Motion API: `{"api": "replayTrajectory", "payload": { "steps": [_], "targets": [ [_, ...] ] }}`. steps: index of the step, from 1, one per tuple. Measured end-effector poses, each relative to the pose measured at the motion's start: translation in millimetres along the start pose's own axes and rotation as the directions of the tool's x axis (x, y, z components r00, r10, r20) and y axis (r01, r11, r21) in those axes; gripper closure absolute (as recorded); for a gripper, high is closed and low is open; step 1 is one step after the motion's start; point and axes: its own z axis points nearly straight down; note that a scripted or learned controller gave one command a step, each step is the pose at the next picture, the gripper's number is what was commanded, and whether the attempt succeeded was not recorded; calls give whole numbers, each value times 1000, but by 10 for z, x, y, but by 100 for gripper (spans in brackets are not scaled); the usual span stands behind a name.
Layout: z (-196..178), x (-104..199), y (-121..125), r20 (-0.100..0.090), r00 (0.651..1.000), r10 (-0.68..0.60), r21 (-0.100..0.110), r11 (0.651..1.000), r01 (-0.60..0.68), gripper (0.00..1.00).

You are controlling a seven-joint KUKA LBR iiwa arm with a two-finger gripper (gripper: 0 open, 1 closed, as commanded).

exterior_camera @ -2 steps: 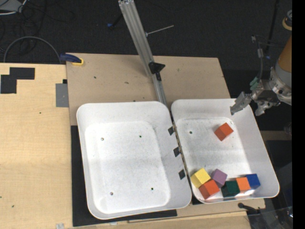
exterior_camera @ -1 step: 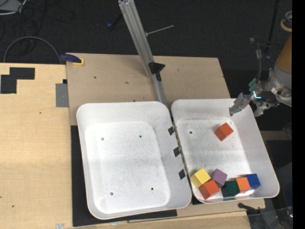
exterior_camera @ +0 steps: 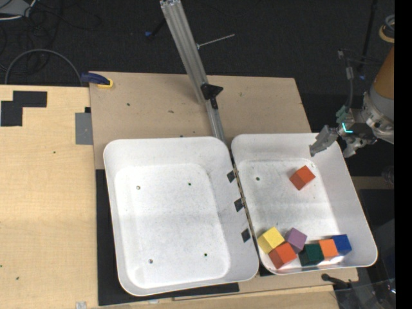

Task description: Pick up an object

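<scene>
The gripper (exterior_camera: 331, 140) hangs at the far right corner of the right bin (exterior_camera: 360, 211), above its rim, with nothing between its fingers. Whether those fingers are apart or together I cannot tell (they show as a small grey shape against the dark floor).

An orange block (exterior_camera: 302, 177) lies alone in the far half of that bin, near the gripper and a little to its left. Along the near edge sits a cluster: a yellow block (exterior_camera: 271, 238), a purple block (exterior_camera: 296, 237), a red block (exterior_camera: 282, 255), a green block (exterior_camera: 311, 254), another orange one (exterior_camera: 329, 247) and a blue block (exterior_camera: 342, 243).

The left bin (exterior_camera: 129, 166) holds no blocks. Nothing has been picked up; reaching down, closing and lifting all remain, and the lone orange block looks the easiest target.
</scene>
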Motion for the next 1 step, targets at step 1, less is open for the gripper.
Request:
{"api": "replayTrajectory", "payload": {
  "steps": [1],
  "targets": [
    [0, -1, 0, 0, 1000, 1, 0, 1000, -1, 0]
  ]
}}
